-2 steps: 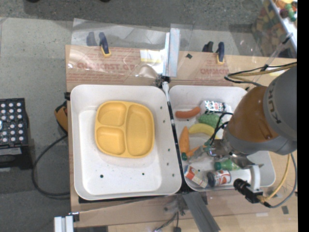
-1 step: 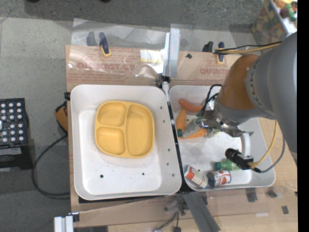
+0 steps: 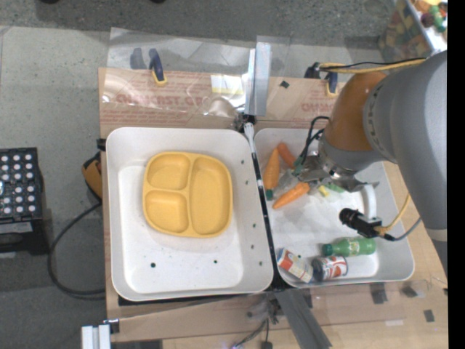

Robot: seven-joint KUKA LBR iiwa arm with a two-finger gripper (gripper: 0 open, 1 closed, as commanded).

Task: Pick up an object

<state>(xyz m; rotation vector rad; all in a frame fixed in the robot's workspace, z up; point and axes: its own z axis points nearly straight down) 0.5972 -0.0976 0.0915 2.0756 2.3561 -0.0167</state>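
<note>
The hand (image 3: 314,171) is low in the right bin (image 3: 392,271), among three orange carrots (image 3: 291,194) that lie at its left, the nearest touching or just beside it. Whether it is spread or pinching anything cannot be told. The grey arm (image 3: 407,115) reaches in from the right, its orange band (image 3: 350,115) above the wrist. A green bottle (image 3: 350,248) and a crushed can (image 3: 330,268) lie near the front wall. The left bin (image 3: 123,267) holds a smooth yellow divided plate (image 3: 187,194).
</note>
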